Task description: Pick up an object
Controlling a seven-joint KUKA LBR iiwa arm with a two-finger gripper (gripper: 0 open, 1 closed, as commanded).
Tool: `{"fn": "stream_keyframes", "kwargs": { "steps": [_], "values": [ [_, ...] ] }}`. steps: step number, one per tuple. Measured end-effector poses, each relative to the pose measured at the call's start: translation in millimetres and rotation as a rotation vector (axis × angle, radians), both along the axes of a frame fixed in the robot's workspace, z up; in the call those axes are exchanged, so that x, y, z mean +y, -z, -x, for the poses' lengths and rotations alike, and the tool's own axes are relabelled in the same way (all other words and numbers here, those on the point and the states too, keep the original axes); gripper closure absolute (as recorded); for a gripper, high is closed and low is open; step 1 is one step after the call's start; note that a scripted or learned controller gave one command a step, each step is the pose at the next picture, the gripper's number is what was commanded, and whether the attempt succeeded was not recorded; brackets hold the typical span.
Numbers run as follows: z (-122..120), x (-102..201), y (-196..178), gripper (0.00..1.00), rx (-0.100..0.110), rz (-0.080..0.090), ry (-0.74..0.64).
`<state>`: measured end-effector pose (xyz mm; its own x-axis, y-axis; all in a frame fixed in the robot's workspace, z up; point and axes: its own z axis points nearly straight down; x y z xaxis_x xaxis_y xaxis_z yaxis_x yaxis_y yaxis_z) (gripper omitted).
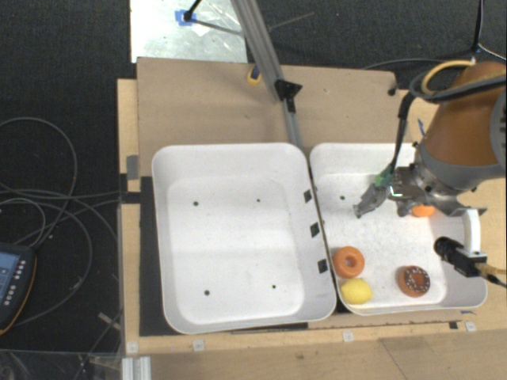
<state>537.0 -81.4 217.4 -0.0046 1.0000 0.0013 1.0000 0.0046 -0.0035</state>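
Tan wooden desk (206, 93), front edge nearest, carries both bins. Far left, off the desk, black handheld pendant with a lit screen (9, 279) lies on dark carpet among loose black cables (47, 212). Next, left shallow white plastic bin (230, 150), four small dark dots on its floor. Grey metal pole (261, 38) slants down from the top to the desk behind the seam between the bins. Small black clips (314, 229) sit along that seam. Right shallow white plastic bin (348, 153) touches the left one and holds all the pickable objects: orange ring-shaped toy doughnut (339, 261) near the front left corner, yellow rounded lemon-like toy (356, 291) touching it just in front, brown sprinkled toy doughnut (405, 282) well apart to the right by the front wall, small orange piece (424, 210) further back, partly hidden under the wrist. Two-finger gripper (366, 204) hangs over the bin's middle, pointing down-left, apart from every toy, nothing seen in it; open or closed cannot be told. Grey and orange robot arm (467, 125) comes in from the right.
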Motion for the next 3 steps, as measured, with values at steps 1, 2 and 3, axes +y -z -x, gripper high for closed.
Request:
{"fn": "stream_keyframes", "kwargs": {
  "steps": [1, 2, 3],
  "values": [
    [-0.8, -0.3, -2.0, 0.00, -0.004, 0.000, 0.002],
    [-4.2, -1.3, 59.8, 0.00, 0.001, 0.000, 0.004],
    [-5.2, -10.6, 107.7, 0.00, 0.000, 0.001, 0.005]
  ]
}}
